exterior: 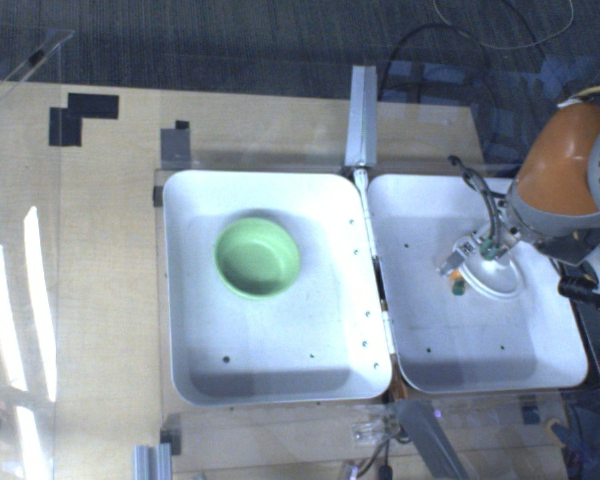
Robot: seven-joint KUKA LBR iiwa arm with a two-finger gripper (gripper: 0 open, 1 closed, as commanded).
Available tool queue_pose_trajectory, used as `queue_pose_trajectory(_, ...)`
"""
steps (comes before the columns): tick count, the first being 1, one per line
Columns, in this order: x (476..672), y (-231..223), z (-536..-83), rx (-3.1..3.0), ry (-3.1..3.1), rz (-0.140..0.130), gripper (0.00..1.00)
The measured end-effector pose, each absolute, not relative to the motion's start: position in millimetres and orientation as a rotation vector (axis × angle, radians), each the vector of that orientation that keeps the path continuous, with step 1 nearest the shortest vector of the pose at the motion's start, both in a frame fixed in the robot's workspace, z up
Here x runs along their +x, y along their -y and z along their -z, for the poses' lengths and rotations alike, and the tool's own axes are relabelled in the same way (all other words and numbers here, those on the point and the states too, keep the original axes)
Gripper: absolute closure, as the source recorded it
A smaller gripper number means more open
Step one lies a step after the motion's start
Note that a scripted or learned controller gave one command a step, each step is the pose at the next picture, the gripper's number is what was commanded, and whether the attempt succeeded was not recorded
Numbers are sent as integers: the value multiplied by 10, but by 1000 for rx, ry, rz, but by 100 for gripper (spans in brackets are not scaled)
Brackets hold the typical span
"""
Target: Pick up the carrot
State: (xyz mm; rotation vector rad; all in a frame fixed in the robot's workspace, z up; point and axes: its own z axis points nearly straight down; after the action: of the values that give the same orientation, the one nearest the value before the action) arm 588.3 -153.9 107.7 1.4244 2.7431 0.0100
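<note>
Orange and grey, the arm [570,173] is reaching in from the right and hanging over the right bin [420,358], its wrist slanting down toward the bin's middle. At its tip the gripper [463,268] is sitting low over the white floor, and whether it is spread or pressed together cannot be told from this view, since the parts there are small and blurred together. Just beneath the tip a small dark green and orange speck [459,287] is lying on the bin floor; it may be the carrot, but it is too small to tell. A pale rounded white shape [495,280] is lying just beside that speck, under the wrist. In the left bin [190,358] a green bowl [258,257] is standing upright, left of centre, well apart from the arm.
</note>
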Motion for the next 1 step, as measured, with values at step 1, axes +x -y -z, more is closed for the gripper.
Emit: queue_pose_trajectory(1, 5867, 1586, -1075, 1360, -2774, -15, 0)
